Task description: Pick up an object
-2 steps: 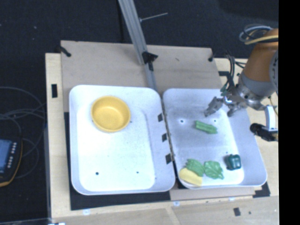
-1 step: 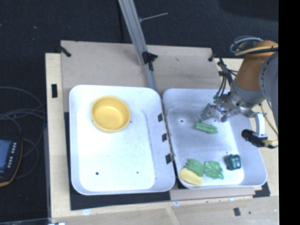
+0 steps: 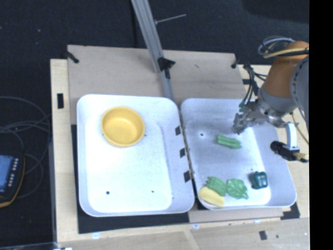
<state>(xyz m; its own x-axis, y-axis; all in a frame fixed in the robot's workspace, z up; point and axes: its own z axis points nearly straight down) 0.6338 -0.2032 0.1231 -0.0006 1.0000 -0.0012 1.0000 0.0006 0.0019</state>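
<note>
Over the right bin, the gripper hangs above its far part; whether its claw is apart or together cannot be told. A green pod lies just beside it. Two green pieces, a yellow piece and a dark green block sit near. A yellow bowl occupies the left bin.

left bin: bowl at 11 o'clock | right bin: bean pod near centre; gripper above it at 1 o'clock | leafy pieces at 6 o'clock, lemon-shaped piece touching them at 7 o'clock | small block at 5 o'clock
</note>
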